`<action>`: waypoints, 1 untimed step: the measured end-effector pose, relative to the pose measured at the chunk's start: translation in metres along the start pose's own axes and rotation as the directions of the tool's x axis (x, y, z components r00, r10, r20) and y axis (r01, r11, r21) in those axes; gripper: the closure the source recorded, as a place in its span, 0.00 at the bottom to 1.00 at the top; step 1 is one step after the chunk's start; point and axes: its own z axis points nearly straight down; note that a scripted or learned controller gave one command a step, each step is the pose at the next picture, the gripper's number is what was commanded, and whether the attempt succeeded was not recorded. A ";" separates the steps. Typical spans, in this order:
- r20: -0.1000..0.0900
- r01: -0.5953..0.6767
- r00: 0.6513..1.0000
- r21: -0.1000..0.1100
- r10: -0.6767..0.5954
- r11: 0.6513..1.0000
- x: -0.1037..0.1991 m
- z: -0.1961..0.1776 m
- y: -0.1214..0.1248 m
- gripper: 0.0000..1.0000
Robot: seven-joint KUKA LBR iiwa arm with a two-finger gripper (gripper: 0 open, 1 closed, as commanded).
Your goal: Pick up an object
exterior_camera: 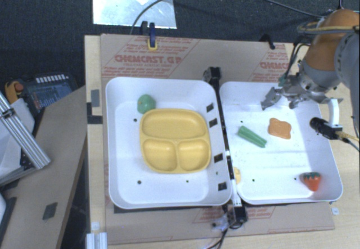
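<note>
**Poised over the right bin, nothing in my grasp**

My gripper (pixel 279 98) hangs above the far part of the right bin (pixel 323 191), reaching in from the right side, wrist tilted so the fingers point down and toward the bin's middle. I see the fingers spread apart, with only white bin floor between them; I hold nothing. I judge this is a stance for coming down on something, since parted fingers are what a descent needs.

Nearest to me is the orange piece (pixel 279 128), lying flat on the bin floor just below and slightly right of my fingertips in the view. It looks the likeliest target: it sits apart from the walls, with room on both sides for the fingers. It is low and flat, so I think I would need to get close to the floor to catch its edges.

Further toward the divider lies the green stick (pixel 251 136), angled across the floor, near the orange piece but not touching it. A red and green piece (pixel 311 180) rests near the bin's near right corner, close to the wall, which I judge makes it awkward to straddle.

In the left bin (pixel 121 186) sits a yellow divided tray (pixel 173 139), with a green lump (pixel 146 103) just beside its far left corner.
</note>
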 end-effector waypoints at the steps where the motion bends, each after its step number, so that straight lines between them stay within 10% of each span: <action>1: 0.000 0.001 1.000 0.000 -0.001 1.000 0.001 0.041 0.000 0.00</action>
